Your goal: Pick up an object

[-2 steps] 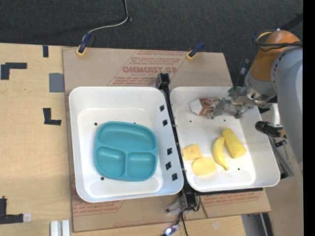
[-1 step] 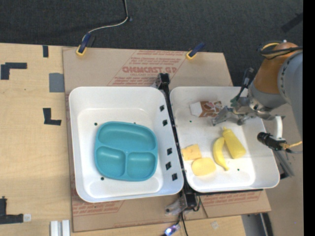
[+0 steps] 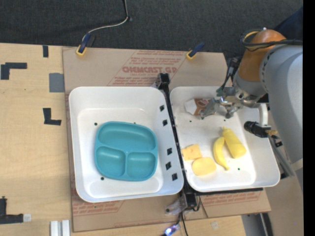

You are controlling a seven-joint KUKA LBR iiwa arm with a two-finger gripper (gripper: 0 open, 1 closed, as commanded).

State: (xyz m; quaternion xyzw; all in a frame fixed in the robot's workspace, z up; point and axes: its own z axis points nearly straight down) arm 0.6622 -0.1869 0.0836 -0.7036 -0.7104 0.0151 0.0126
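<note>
Left bin: holds one teal divided plate, lying flat near centre. Right bin: banana and a yellow cylinder-like piece side by side, touching; a pale yellow rounded piece and a yellow wedge just left of the banana; small brown-and-white item at the far left corner. Gripper sits low over the far part of this bin, just right of that item; finger opening cannot be told, nothing seen between them.
</note>
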